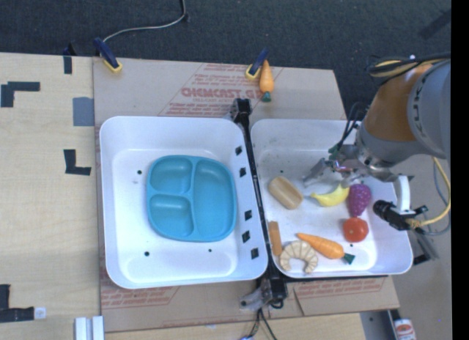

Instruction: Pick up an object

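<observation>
Gripper [327, 175] jaws spread, holding nothing, just above yellow plastic banana [331, 196] near right white bin's [293, 135] right edge; purple grape bunch [359, 198] touching banana may snag.

This is a robot lab, not a home. A big grey and orange arm [410, 115] reaches in at 3 o'clock. Two white bins [117, 207] sit on cardboard [212, 89], held down by clamps [108, 54] at 11 and 12 o'clock. Black tape marks [18, 91] dot the wooden bench [37, 207] at 9 o'clock. A cable [157, 20] trails over dark carpet [293, 9]. The food in the right bin is toy food [322, 245].
</observation>
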You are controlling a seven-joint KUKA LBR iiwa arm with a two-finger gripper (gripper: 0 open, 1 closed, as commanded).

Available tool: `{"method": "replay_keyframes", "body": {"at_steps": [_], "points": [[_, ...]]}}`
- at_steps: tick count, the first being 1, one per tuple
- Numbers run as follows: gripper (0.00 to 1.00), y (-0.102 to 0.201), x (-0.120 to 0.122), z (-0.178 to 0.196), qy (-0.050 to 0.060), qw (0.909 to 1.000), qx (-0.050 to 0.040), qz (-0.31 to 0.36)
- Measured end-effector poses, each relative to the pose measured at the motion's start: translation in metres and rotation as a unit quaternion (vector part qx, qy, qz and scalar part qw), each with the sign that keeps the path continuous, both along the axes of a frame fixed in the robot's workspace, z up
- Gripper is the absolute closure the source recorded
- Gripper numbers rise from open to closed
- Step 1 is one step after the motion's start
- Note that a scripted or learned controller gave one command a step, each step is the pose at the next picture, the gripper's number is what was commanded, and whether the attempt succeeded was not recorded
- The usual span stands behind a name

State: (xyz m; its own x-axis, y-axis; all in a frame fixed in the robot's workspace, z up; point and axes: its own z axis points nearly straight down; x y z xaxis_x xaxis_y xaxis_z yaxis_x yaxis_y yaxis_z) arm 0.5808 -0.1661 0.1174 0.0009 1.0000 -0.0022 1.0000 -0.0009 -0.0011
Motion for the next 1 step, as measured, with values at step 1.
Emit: {"method": "replay_keyframes", "body": {"at_steps": [1], "points": [[0.00,-0.0437,-0.0485,0.0201,0.000,1.0000,0.0004,0.000]]}}
